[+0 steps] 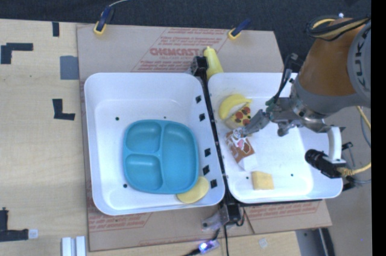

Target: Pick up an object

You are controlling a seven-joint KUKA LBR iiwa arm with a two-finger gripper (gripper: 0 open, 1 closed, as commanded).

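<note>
Snack packet (240, 148) lettering unreadable; cardboard (175, 52) reads "CHEMCAST".

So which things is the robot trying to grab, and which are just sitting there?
For the job: end effector, yellow toy, brown packet, tan block.

Just sitting there: blue plate, yellow slice, left bin.

Tray (160, 156) in left bin (96, 105).

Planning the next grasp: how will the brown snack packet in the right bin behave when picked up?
The snack packet looks crinkled and flat, so it is probably floppy and light. Its glossy film may slip. It lies by the end effector and the yellow toy, so a push could nudge that too.
</note>
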